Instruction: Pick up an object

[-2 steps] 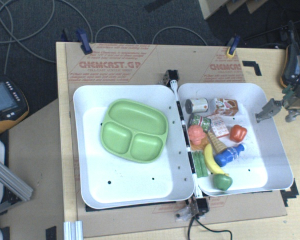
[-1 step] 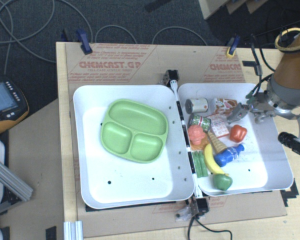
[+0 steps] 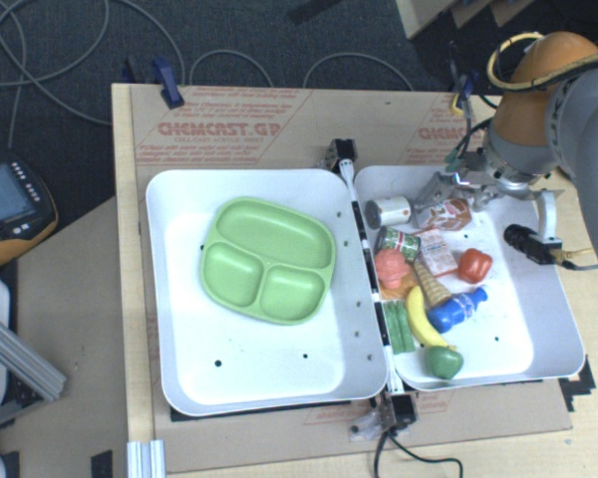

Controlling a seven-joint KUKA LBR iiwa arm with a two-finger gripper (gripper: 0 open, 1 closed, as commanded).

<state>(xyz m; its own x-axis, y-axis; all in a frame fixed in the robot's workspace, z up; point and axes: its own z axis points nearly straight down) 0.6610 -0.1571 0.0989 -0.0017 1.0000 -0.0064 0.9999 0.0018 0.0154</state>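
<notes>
left bin (image 3: 179, 366), centre-left of frame: holds one green divided plate (image 3: 269, 260), lying flat and well apart from the walls.

right bin (image 3: 548, 337), centre-right of frame: holds the loose stock, crowded against its left wall, likely where it was tipped in. items: white can (image 3: 390, 211) on its side at the upper left of the pile; red-and-white packet (image 3: 439, 255) below it; pink-orange ball (image 3: 390, 266) beside the divider; red pepper-like piece (image 3: 473, 265) to the right; banana (image 3: 424, 319) curving downward; blue bottle (image 3: 456, 309) lying across it; green round fruit (image 3: 444, 362) at the lower end; green strip (image 3: 399, 329) along the wall.

gripper (image 3: 456, 195), upper right of frame: lowered into the top of the right bin, just above a crumpled wrapper (image 3: 454, 213). jaw state cannot be told; nothing is seen held.

judgement: any pile item could serve as the pick target; the wrapper lies nearest the tool. the close packing risks a nudge instead of a grasp.
</notes>
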